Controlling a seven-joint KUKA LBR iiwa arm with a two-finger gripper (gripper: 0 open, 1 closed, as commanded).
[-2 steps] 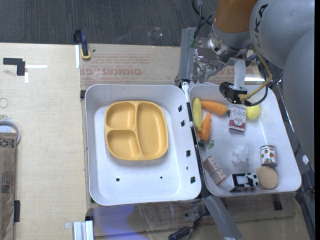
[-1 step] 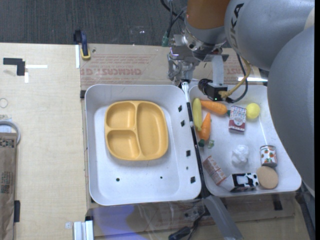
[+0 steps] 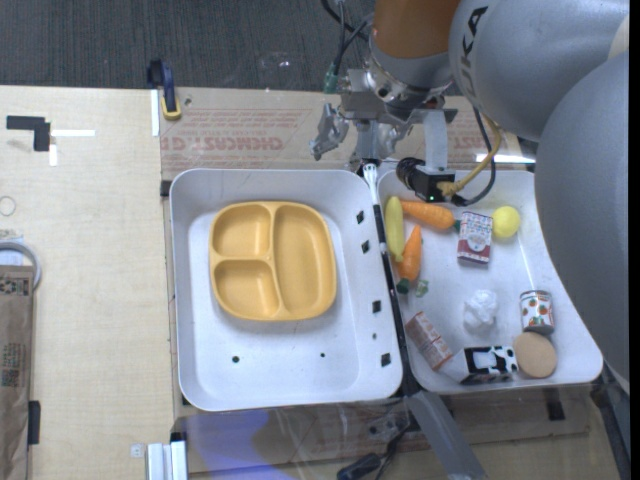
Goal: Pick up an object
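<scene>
The claw [image 3: 352, 140] is hanging over the far rim of the left bin [image 3: 190, 298], just above the divider between the bins; how far it is open I cannot tell, and nothing is showing between its parts. The yellow divided plate [image 3: 272, 260] is lying in the left bin. Right of the divider, two carrots [image 3: 432, 215], a banana [image 3: 395, 225] and a lemon [image 3: 506, 220] are lying in the right bin [image 3: 565, 298].

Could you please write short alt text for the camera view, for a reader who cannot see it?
A grey robot arm with an orange band reaches from the right, its pincer above the far rims of two shallow white bins. The left bin holds a yellow three-compartment plastic plate; the right bin holds two toy carrots, a yellow lemon and small packages.
</scene>
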